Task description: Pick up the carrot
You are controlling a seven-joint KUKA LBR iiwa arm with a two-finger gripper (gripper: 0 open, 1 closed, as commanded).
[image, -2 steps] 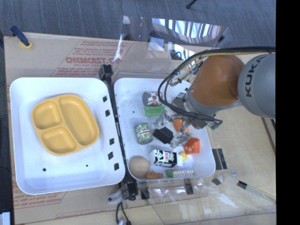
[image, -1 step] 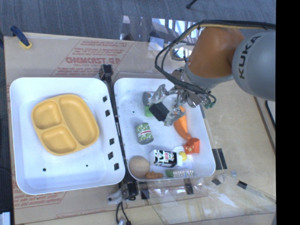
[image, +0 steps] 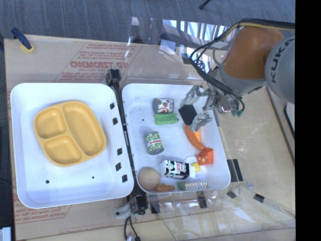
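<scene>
The arm leans in over the right bin point(image: 220, 149), its gripper point(image: 196, 115) hanging low near that bin's right wall, about halfway along it. The fingers are spread apart and nothing sits between them; one metal fingertip point(image: 200, 120) hovers just above the upper end of the carrot point(image: 194, 137), though I can't tell whether it is touching. The carrot lies on the bin floor close to the right wall, slanting down toward the lower right corner, where its lower end meets a small red-orange packet point(image: 205, 156).

Toward the bin's top edge, left of the gripper, stands a small can with a red and white label point(image: 163, 105), and a green pod-shaped piece point(image: 166, 118) lies just below it. A green striped can point(image: 154, 142) sits near the middle of the bin. Along the bottom edge there is a round tan ball point(image: 148, 177) in the lower left corner, a small orange piece point(image: 163, 188) beside it, and a black and white carton point(image: 175, 169) next to a white bottle point(image: 194, 167).

The left bin point(image: 20, 149) carries a yellow divided plate point(image: 69, 132), lying flat in its upper half.
</scene>
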